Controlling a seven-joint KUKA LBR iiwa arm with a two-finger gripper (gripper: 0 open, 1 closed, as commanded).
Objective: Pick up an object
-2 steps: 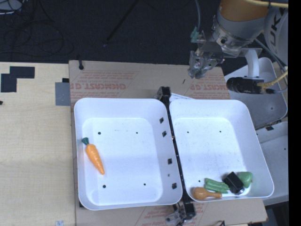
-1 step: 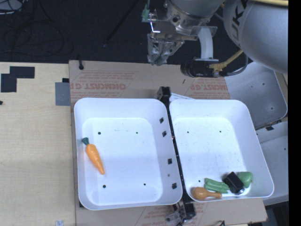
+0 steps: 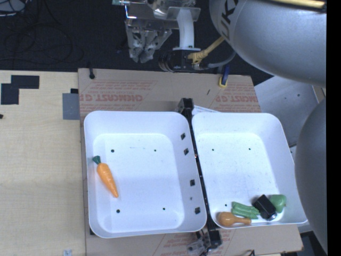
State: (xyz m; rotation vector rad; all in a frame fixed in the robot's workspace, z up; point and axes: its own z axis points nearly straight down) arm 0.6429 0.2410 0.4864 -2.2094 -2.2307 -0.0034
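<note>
An orange carrot (image 3: 107,179) with a green top lies near the left wall of the left bin (image 3: 138,117). In the near right corner of the right bin (image 3: 240,118) sit a green pod (image 3: 244,209), a black block (image 3: 265,207), a green piece (image 3: 278,200) and a tan pear-shaped piece (image 3: 232,219), all bunched together. My gripper (image 3: 144,49) hangs high beyond the far edge of the bins, over the dark background, well away from every object. Nothing shows in its grasp.
The bins rest on a cardboard sheet (image 3: 160,89) on a pale bench. A black clip strip (image 3: 192,164) joins the two bins. The grey arm (image 3: 277,31) crosses the upper right, and cables hang behind the gripper.
</note>
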